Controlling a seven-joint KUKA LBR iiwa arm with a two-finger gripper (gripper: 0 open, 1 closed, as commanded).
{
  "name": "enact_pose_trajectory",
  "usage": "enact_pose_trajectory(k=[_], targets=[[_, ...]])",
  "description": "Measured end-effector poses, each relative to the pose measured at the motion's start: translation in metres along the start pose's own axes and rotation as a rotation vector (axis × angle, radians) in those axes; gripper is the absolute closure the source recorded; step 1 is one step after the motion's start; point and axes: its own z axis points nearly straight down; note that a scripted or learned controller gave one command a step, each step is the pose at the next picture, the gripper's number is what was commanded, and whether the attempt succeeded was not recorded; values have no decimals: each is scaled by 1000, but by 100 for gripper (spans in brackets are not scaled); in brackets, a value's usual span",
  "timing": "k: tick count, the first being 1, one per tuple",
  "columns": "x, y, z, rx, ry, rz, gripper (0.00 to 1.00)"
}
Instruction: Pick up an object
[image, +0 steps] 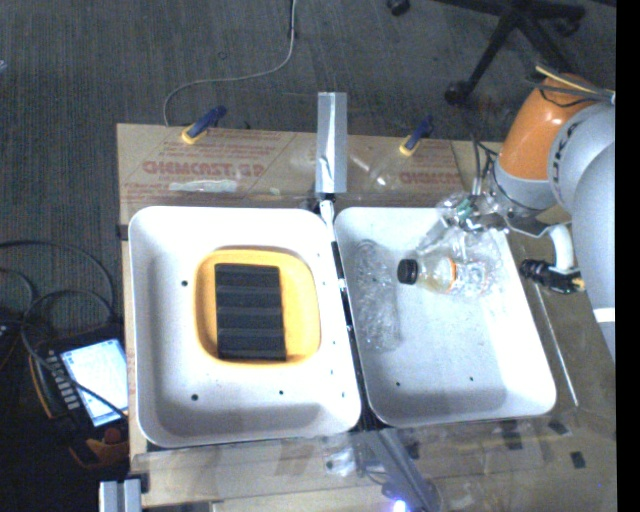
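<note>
The camera view looks down on a desk (150, 180) with two white bins side by side. In the left bin (160, 330) lies a yellow tray (207, 290) with a black ridged block (250, 312) in it. The right bin (470, 380) has a clear plastic bottle (445, 272) lying on its side near the back. Its black cap (408, 270) points to the left. Just beside it, closer to the middle wall, lies a clear plastic cup (372, 295), also on its side.

The grey arm (590, 190) with its orange band (535, 135) comes in from the right. Its gripper (468, 215) is low over the back of the right bin, right above the bottle. It looks see-through and shiny there, so I cannot tell how far apart the fingers are or whether they have hold of the bottle.

Two blue and yellow clamps (203, 124) sit at the back edge of the desk.
</note>
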Motion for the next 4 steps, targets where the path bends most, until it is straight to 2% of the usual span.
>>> enact_pose_trajectory(k=[1, 2, 3, 4], targets=[[24, -33, 15, -12, -10, -11, 0], [30, -85, -28, 9, 6, -196, 0], [13, -106, 15, -20, 1, -190, 0], [15, -105, 6, -23, 2, -192, 100]])
